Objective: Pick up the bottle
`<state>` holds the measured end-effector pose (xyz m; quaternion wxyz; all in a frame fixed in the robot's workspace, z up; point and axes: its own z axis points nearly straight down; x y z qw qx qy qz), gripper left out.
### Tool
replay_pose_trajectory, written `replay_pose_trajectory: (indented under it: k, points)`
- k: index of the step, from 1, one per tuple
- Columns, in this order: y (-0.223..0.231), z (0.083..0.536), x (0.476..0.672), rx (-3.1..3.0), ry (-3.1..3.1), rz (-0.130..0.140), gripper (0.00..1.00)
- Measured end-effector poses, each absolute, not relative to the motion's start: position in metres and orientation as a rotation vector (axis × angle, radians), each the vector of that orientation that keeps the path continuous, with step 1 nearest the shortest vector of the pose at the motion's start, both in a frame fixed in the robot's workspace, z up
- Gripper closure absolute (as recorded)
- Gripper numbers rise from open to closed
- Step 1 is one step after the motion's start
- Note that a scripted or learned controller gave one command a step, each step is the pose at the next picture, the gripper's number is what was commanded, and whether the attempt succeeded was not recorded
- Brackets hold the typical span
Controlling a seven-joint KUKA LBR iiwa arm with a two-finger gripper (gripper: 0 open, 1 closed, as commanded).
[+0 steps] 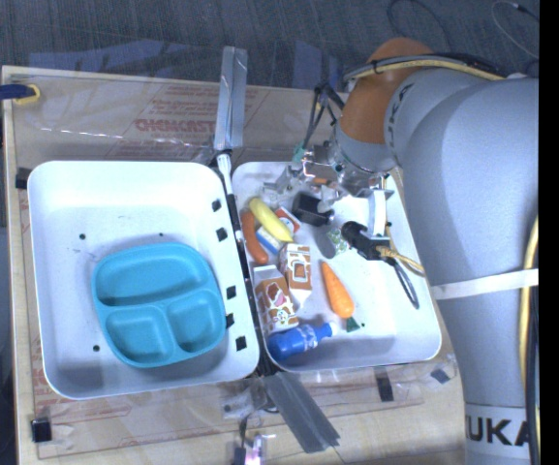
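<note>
2 white bins sit side by side on the surface. The left bin (56, 211) holds a blue tray (158, 303). The right bin (405, 332) holds the blue bottle (298, 339), lying on its side by the near wall, with a carrot (336, 292) and a banana (270, 220). The gripper (326, 194) hangs over the far end, well apart from the bottle. I cannot tell how its fingers stand.

Grey arm (473, 182), orange band, white KUKA lettering
</note>
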<state>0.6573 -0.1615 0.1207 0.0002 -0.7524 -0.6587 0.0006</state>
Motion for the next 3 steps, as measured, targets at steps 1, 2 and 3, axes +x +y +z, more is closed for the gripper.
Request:
replay_pose_trajectory:
  k: [1, 2, 3]
  points:
    - [-0.118, 0.162, 0.651, -2.763, -1.488, 0.003, 0.0]
    - [-0.058, 0.191, 0.656, -3.041, -0.77, 0.009, 0.0]
    - [-0.012, 0.366, 0.632, -2.935, -1.111, 0.005, 0.0]
